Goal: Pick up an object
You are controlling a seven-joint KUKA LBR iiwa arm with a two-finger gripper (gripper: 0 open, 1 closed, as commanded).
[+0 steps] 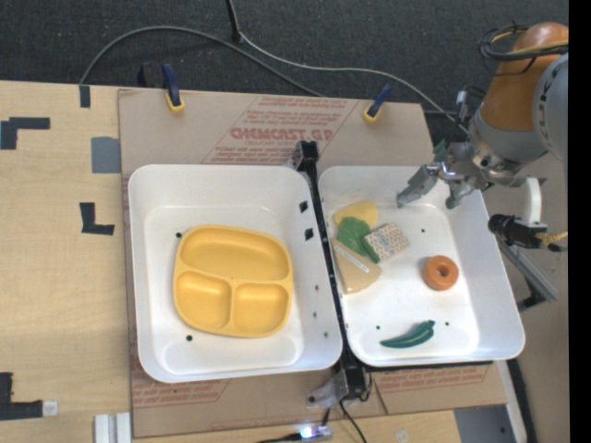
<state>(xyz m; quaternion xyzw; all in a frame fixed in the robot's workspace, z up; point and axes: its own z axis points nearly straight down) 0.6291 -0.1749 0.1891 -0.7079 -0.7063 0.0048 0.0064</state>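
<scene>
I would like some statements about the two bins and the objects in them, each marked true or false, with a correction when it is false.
1. The yellow divided plate lies in the left bin. True.
2. The orange ring lies in the left bin. False: it lies in the right bin.
3. The green pepper lies near the front edge of the right bin. True.
4. The end effector holds the orange ring. False: the ring lies on the bin floor, apart from the end effector.
5. The yellow divided plate has three compartments. True.
6. The end effector is above the left bin. False: it is over the back part of the right bin.
</scene>
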